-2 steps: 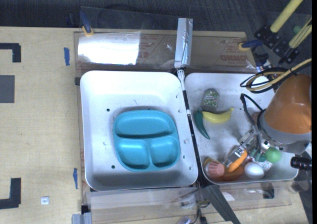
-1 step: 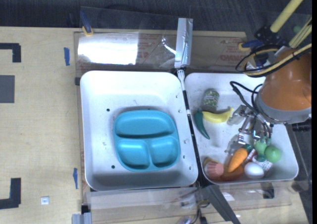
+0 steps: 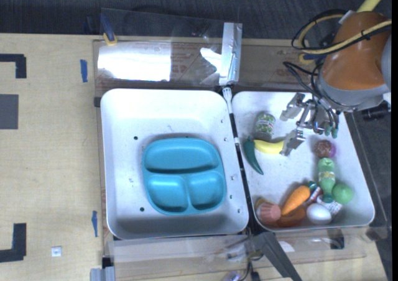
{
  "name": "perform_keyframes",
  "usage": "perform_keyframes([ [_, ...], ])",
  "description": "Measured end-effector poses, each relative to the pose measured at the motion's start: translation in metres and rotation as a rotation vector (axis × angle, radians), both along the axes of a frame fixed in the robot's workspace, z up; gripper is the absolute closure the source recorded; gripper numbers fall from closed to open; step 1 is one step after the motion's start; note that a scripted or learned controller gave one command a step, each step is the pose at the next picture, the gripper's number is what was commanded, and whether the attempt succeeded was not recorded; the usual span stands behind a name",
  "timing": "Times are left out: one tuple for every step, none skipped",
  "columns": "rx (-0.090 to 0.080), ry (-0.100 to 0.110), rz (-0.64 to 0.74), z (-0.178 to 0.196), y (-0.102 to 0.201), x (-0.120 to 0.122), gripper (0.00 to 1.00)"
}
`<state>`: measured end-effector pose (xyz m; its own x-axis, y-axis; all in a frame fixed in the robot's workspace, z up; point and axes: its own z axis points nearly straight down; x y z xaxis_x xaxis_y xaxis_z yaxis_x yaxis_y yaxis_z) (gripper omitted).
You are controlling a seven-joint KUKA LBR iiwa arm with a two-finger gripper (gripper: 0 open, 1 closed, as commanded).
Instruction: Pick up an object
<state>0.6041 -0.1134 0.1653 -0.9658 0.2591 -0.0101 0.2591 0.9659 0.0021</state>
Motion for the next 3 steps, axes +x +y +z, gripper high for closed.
perform_keyframes([
  [0.0, 0.007, 0.203, -0.074, -0.017, 0.024, 0.0],
  [0.002, 0.006, -0.172, -0.079, -0.013, 0.026, 0.0],
  [0.004, 0.008, -0.409, -0.079, 0.004, 0.017, 0.0],
])
